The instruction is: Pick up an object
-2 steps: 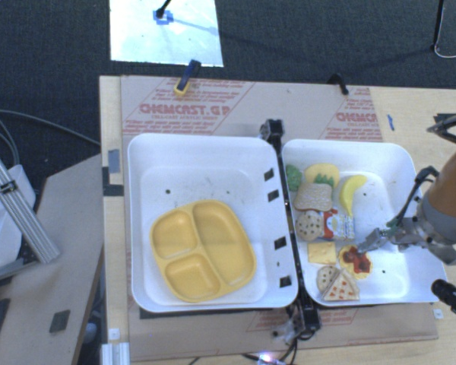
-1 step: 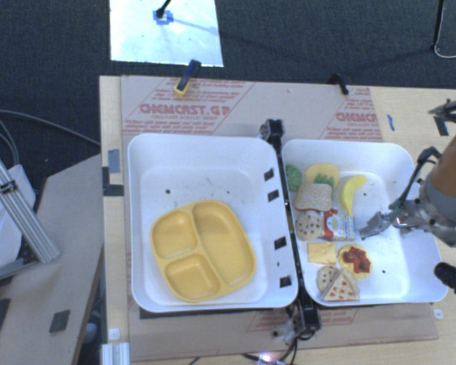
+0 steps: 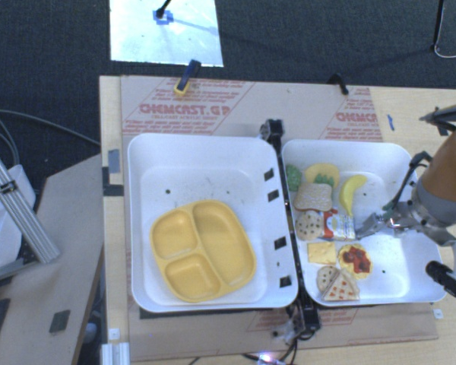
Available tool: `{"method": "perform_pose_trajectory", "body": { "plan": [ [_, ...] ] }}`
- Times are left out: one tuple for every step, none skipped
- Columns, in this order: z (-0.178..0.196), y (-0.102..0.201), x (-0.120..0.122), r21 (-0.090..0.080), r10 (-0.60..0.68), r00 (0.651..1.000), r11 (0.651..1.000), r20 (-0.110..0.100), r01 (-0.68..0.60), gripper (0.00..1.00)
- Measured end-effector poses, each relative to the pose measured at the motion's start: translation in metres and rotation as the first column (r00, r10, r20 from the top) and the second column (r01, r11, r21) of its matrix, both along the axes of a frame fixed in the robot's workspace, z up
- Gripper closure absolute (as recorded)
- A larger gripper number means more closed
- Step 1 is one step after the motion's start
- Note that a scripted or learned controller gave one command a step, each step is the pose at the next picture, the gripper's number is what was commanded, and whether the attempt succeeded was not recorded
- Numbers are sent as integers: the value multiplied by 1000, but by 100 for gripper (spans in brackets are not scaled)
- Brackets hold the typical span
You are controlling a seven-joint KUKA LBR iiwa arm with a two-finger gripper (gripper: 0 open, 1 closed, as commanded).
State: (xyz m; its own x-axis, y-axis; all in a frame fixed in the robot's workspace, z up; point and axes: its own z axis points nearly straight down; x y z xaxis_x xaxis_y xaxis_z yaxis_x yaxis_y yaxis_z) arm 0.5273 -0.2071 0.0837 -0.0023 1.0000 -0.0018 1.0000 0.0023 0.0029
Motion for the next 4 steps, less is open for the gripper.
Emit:
{"method": "perform_pose_trajectory", "body": {
  "plan": [
    [0, 1, -43, 2, -3, 1000, 1000, -4, 3, 0],
    [45, 63, -5, 2, 10, 1000, 1000, 4, -10, 0],
    [57, 107, 33, 2, 7, 1000, 1000, 3, -7, 0],
    [1, 89, 53, 6, -1, 1000, 1000, -1, 1, 0]
  ]
}}
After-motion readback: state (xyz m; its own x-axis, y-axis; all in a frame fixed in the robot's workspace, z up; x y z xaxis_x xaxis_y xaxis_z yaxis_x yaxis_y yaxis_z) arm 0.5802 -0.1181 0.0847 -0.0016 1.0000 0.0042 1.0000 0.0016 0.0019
